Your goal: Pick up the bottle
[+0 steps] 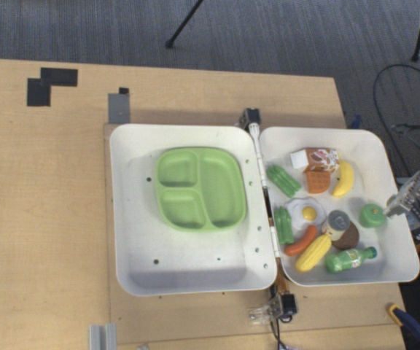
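The bottle [351, 259] is small and green with a light label. It lies on its side near the front right corner of the right bin [385, 152], its cap pointing right. A yellow corn cob [313, 252] lies just left of it. My gripper [405, 201] sits at the bin's right rim, beyond a green apple [372, 215], and up and to the right of the bottle. Nothing shows in it.
The right bin also holds a banana [343, 179], an orange carton [319, 169], a white block [300, 159], green vegetables [284, 181], a fried egg [306, 212], a red sausage [300, 242] and a brown-grey piece [340, 229]. A green divided plate [199, 188] lies in the left bin [133, 217].
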`<state>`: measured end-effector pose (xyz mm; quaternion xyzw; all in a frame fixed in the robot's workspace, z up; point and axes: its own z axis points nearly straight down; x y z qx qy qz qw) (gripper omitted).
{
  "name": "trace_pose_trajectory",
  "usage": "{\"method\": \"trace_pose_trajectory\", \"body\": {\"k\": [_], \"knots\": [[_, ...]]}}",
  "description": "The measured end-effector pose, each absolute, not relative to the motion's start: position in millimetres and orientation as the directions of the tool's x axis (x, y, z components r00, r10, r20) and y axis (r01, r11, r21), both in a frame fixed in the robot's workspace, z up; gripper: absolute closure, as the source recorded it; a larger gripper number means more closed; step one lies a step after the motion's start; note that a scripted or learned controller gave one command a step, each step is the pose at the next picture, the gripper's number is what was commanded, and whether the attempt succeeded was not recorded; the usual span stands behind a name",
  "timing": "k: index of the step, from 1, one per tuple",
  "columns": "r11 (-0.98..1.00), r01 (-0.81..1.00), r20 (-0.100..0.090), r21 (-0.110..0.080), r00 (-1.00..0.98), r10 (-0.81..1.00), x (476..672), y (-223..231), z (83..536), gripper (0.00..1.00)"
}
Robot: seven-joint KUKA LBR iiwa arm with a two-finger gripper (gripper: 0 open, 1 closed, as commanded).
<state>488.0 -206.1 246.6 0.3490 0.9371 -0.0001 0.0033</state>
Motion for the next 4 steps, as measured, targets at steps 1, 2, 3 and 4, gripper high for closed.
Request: {"method": "trace_pose_trajectory", "body": {"k": [1,2,3,4], "knots": [[0.885,0.466,-0.004,0.002,-0.885,0.466,488.0,-163.0,254.3,1.00],[0.982,0.190,-0.008,-0.001,-0.982,0.190,488.1,-206.3,260.7,1.00],[0.962,0.274,-0.007,0.000,-0.962,0.274,488.1,-206.1,268.9,1.00],[0.999,0.043,-0.005,0.000,-0.999,0.043,488.1,-158.6,261.8,1.00]]}}
